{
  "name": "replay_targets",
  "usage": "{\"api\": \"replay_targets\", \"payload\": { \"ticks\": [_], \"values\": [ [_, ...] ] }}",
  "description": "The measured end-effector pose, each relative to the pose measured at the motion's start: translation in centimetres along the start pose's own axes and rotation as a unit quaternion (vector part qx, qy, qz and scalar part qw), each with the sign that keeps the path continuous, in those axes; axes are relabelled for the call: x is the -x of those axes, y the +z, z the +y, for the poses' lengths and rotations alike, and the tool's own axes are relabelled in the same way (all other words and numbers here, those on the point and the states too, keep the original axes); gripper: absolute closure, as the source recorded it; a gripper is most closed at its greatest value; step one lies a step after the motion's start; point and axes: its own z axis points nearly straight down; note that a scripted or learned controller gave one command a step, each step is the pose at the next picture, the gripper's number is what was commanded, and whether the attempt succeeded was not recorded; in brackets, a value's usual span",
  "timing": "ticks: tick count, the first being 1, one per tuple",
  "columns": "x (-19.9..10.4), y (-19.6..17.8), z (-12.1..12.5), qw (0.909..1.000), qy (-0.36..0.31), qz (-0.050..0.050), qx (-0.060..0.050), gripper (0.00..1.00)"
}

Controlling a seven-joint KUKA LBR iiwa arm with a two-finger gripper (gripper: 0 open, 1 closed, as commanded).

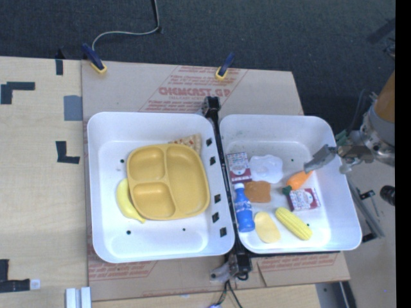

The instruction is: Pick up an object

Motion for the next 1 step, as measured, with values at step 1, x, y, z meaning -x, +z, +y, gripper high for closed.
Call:
{"api": "replay_targets", "payload": {
  "ticks": [1],
  "values": [
    [1.83, 15.47, 0.62, 1.0, 0.0, 0.0, 0.002, 0.0]
  ]
}}
